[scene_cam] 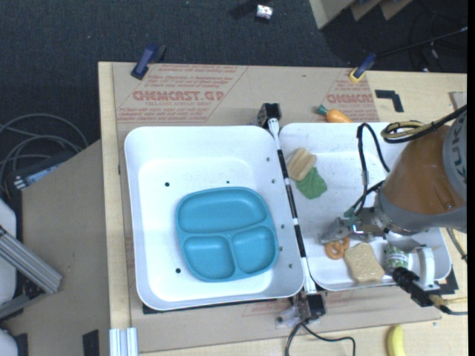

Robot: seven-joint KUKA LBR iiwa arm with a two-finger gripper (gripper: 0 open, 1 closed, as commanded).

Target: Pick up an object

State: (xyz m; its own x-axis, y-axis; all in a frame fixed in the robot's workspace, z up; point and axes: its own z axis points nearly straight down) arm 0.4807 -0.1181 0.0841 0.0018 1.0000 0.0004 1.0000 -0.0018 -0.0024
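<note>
A table [185,95] faced with brown printed cardboard carries two shallow white bins side by side. The left bin [148,154] holds a blue divided plate [225,232] with three compartments, lying flat near the bin's middle. The right bin [334,143] holds the loose things: a tan, bread-like piece [301,163] near the bin's left wall, a green piece [312,185] touching it just below, an orange ring-shaped piece [335,249] lower down, and a pale, speckled rectangular block [363,262] just to the right of the ring, near the bin's front wall. The grey arm [423,180], with its orange band, reaches in from the right over the right bin, and the gripper [340,231] sits low in the bin, just above the orange ring. The metal fingers [332,234] point left toward the divider between the bins; whether they are apart or together cannot be told from this angle, and nothing can be seen between them. A black cable [367,165] loops along the arm above the bin. Beyond the right bin's far edge, an orange carrot-like toy [335,114] lies on the table. Something yellow [395,341] lies at the table's front edge, to the right.
</note>
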